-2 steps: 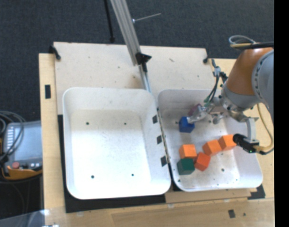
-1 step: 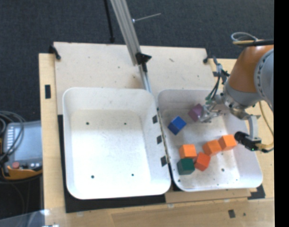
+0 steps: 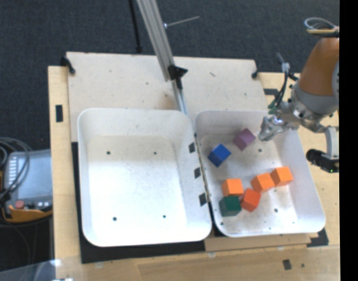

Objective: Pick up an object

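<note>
The right bin (image 3: 302, 209) holds several small blocks: a purple one (image 3: 244, 139) and a blue one (image 3: 219, 154) towards the back, then three orange ones (image 3: 232, 187) (image 3: 262, 182) (image 3: 282, 175), a red-orange one (image 3: 250, 199) and a dark green one (image 3: 230, 205) nearer the front. My gripper (image 3: 268, 130) hangs over the bin's back right part, just right of the purple block and apart from it. Nothing shows between its tips.
The left bin (image 3: 85, 157) sits beside the right one, sharing a middle wall. A slanted metal pole (image 3: 158, 34) rises behind the bins. A grey device with cables (image 3: 24, 180) lies left of the bench.
</note>
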Tool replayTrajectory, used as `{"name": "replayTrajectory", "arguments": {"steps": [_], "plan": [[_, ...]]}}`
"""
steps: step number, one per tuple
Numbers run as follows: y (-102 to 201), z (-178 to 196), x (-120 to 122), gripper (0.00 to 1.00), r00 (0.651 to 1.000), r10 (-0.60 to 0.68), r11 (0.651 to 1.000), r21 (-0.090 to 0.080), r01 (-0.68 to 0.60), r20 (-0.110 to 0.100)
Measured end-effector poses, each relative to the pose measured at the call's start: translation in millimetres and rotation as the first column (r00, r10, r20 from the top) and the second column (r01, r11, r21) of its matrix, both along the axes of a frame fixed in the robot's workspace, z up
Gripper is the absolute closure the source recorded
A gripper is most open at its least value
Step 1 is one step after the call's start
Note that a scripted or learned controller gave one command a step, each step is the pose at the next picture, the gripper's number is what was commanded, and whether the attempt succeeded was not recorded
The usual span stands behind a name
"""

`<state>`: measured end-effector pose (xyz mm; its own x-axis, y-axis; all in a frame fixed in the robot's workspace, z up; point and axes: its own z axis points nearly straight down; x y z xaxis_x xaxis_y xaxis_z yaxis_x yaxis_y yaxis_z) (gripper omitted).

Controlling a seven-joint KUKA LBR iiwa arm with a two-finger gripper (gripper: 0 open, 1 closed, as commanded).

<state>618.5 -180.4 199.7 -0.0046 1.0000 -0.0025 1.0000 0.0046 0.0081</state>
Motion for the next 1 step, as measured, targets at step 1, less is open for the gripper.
{"name": "replayTrajectory", "arguments": {"steps": [1], "plan": [[-5.7,45.9,-5.1,1.0,1.0,-0.001,1.0,0.001,0.001,-0.004]]}}
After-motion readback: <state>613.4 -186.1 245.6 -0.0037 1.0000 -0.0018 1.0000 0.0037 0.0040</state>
